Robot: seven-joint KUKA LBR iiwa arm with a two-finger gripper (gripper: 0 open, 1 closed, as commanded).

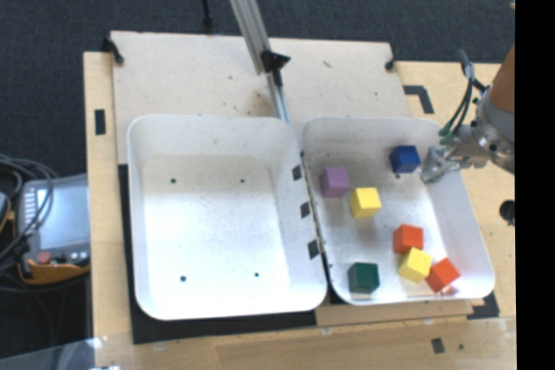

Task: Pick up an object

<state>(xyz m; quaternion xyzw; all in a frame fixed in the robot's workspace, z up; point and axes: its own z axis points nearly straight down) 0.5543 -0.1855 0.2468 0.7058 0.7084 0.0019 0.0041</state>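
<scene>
Tool point(431, 169) sits at the right bin's point(460, 212) upper right wall, just right of the blue cube point(404, 159). I see nothing pinched in it; spread or pressed together, I cannot tell from up here. The blue cube is apart from the tool by a thin gap, maybe touching, too small to call.

Blue cube: upper part of the right bin, near the back wall. It's a cube, so no real long axis; its faces look roughly square to the bin walls.

Going outward from it: purple cube point(336, 180) to the left, near the divider side. Yellow cube point(365, 202) just below and right of the purple one, turned slightly. Orange cube point(408, 237) further toward the front. Second yellow cube point(415, 263) just below that, touching or nearly touching a second orange cube point(444, 274) at the front right corner, both rotated diagonal. Green cube point(363, 277) at front left of the same bin, well apart from those.

Left bin point(217, 212) sits beside it on the desk point(199, 65), walls touching in the middle. A slanted aluminium rail point(244, 0) comes down from the top toward the gap between bins.
</scene>
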